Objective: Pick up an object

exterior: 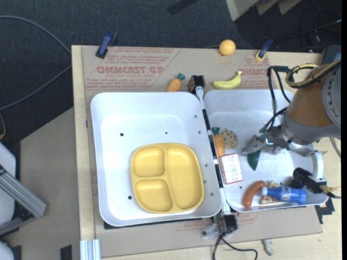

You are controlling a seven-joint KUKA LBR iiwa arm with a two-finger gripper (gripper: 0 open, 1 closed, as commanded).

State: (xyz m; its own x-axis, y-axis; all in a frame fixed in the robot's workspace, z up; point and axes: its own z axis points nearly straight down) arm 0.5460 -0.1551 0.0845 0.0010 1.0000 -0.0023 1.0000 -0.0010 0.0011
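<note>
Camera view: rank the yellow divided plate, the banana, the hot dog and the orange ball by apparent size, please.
1. Yellow divided plate, by far.
2. Banana and hot dog: alike in length, too close to rank.
3. Orange ball, smallest.

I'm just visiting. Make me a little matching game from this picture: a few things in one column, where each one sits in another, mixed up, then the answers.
Things:
1. yellow divided plate
2. banana
3. orange ball
4. sausage

Places:
A. on the board's far edge, beyond the bins
B. near the front of the right bin
C. in the left bin
D. on the board just behind the right bin

Pairs: 1-C, 2-D, 3-A, 4-B
</note>
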